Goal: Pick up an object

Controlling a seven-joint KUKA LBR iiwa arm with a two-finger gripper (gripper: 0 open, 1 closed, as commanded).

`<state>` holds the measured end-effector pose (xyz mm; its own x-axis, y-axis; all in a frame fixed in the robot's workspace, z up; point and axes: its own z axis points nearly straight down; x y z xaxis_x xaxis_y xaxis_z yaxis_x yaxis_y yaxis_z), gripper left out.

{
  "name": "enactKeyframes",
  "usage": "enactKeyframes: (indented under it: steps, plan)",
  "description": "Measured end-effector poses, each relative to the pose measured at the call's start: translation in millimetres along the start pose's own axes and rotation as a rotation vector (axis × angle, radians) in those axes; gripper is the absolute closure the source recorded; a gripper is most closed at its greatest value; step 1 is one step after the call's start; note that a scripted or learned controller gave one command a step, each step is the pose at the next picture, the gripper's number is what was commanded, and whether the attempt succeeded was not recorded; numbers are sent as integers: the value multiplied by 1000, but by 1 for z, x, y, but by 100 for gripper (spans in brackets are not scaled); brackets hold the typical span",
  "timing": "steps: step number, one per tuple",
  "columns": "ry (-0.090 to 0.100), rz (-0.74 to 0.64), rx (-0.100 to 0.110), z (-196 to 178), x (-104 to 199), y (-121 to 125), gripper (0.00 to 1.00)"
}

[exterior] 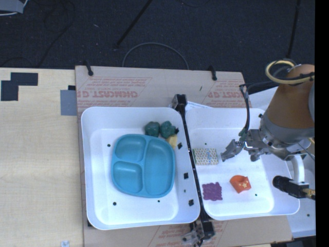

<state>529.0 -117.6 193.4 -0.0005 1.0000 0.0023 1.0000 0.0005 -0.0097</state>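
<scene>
My gripper (241,153) hangs over the middle of the right bin (226,118), open, with nothing between its fingers. An orange object (240,183) lies just below it in the view, toward the bin's front. A purple object (212,191) sits to the left of the orange one. A small white block with a dotted pattern (205,156) rests left of the gripper, near the divider between the bins.
The left bin (97,138) holds a blue divided plate (143,165). Behind the plate are two dark green lumps (159,129) and a small yellow piece (173,140). The arm's grey and orange body fills the right side above the right bin.
</scene>
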Motion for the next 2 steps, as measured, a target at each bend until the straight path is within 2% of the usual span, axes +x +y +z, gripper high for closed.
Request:
enactKeyframes:
  steps: [2]
  plan:
    - [0, 1, -2, 88, 3, 0, 0]
